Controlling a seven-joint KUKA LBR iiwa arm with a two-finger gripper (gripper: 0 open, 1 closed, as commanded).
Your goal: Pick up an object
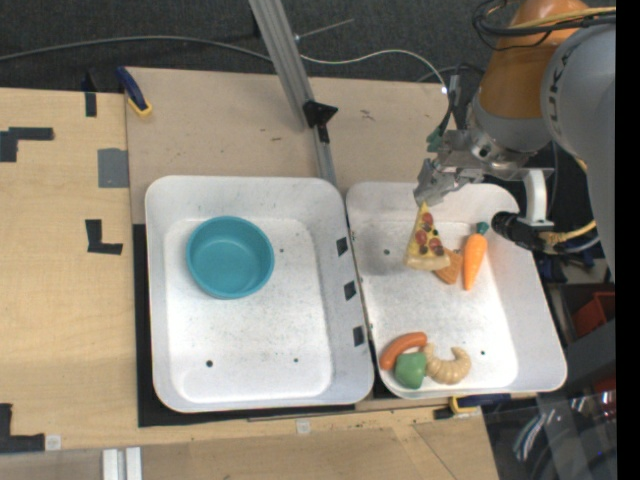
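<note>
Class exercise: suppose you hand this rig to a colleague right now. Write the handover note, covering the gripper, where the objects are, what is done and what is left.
Gripper: over the far edge of the right bin, just above the pizza slice; I cannot tell its grip state.
Right bin: pizza slice with the carrot beside it; sausage, green ball and croissant clustered at the near edge.
Left bin: blue bowl.
Done: nothing lifted.
Left: grasp and lift one object; the pizza slice is nearest.

Operator: Is any legible marking present?

Technician: One only. Dark letters run along the grey arm housing [590, 78], partly cut off; they appear to read "KU". No other text, label or number is readable.
</note>
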